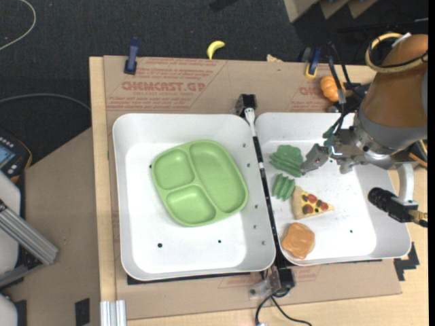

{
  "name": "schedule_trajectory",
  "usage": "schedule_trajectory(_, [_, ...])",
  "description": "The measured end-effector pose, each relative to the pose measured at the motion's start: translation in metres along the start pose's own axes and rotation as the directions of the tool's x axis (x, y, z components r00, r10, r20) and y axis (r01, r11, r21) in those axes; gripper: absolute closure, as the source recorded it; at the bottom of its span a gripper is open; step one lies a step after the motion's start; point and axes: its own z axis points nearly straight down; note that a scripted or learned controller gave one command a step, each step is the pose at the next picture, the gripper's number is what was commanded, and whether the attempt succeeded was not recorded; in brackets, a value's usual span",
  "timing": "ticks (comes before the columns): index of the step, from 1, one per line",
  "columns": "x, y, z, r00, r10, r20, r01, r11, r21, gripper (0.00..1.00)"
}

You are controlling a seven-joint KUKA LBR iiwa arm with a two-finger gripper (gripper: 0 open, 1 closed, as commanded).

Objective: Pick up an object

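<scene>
Approach step: gripper (318,159) beside ruffled green toy lettuce (287,159), finger state indiscernible; next needs descent onto lettuce.

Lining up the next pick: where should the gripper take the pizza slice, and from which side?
Probably from straight above, closing across the two long edges of the pizza slice near its middle. It lies flat in the right bin, narrow enough there to span; the crust end looks wider, and the bread roll sits close below.
</scene>
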Motion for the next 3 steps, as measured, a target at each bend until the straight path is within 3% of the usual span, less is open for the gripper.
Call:
schedule_trajectory(1, [0.025, -0.062, 0.005, 1.000, 0.000, -0.003, 0.000, 1.000, 0.008, 0.00])
schedule_trajectory(2, [0.071, -0.060, -0.112, 1.000, -0.007, -0.001, 0.007, 1.000, -0.015, 0.00])
schedule_trajectory(3, [0.068, -0.061, -0.116, 1.000, -0.001, 0.001, 0.001, 1.000, -0.005, 1.00])
